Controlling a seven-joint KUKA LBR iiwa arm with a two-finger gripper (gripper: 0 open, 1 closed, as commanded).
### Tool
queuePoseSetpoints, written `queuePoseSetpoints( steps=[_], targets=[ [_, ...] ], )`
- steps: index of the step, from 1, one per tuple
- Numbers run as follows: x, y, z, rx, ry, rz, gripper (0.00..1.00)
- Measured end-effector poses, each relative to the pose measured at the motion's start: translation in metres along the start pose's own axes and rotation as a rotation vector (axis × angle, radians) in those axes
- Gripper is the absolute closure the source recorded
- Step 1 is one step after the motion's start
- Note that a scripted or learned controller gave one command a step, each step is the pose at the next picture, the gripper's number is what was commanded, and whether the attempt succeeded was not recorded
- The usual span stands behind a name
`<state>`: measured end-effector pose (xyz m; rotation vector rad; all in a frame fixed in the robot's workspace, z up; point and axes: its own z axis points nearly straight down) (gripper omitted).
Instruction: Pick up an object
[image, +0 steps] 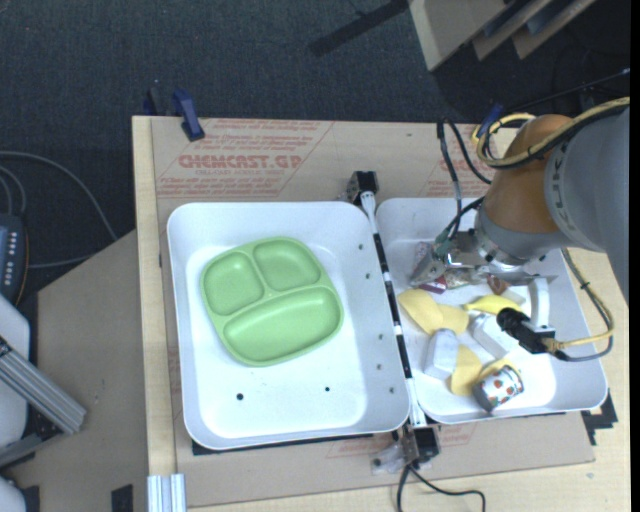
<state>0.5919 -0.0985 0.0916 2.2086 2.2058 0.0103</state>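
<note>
We see the left bin (200, 400) holding a green divided plate (271, 299) near its middle. To the right of that plate, touching the left bin's edge, sits the right bin (585, 390), where the arm (560, 185) reaches down. The gripper (470, 262) hangs low over the right bin's far side; we cannot tell how it is set. Further right of the plate lie yellow scraps (428, 311), a pale block (441, 351) and a small can (498, 387), all loose in a pile.
</note>
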Motion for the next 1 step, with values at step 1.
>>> queuePoseSetpoints(
  steps=[1],
  targets=[
    [-0.0006,0.0037,-0.0155,-0.01,-0.001,0.001,1.0]
  ],
)
